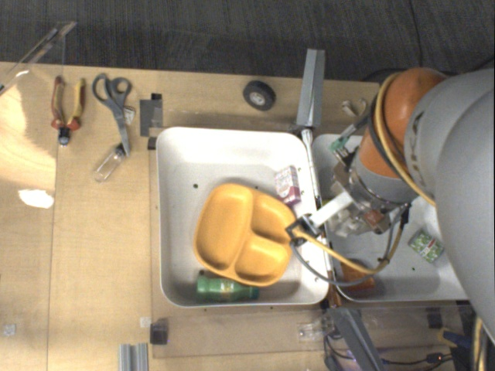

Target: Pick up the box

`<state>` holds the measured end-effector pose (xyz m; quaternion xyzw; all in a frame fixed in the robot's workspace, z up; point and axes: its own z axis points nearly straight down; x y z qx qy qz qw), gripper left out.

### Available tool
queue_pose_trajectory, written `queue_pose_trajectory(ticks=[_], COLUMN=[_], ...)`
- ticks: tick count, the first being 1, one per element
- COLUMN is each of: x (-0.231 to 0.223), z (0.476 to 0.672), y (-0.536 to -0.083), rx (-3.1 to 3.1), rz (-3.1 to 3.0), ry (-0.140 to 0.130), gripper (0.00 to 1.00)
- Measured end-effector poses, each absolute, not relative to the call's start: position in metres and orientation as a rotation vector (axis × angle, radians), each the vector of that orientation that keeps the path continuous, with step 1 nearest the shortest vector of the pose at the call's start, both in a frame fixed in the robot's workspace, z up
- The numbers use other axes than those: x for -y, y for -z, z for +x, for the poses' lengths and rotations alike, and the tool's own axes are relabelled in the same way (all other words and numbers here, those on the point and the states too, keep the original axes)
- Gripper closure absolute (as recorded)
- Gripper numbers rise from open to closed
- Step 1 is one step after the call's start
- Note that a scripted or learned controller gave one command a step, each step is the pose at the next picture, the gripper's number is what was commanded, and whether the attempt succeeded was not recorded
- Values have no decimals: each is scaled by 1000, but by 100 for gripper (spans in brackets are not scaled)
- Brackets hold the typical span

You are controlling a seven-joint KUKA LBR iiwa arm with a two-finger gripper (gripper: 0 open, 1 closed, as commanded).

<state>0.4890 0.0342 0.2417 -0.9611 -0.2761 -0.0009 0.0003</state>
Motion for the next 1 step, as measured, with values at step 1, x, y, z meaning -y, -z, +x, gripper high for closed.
queue_pose_trajectory(ticks=[1], x=[-74], z=[505], y=[-313], rx=[320], rz=[-3125], ry=[7], gripper=[100])
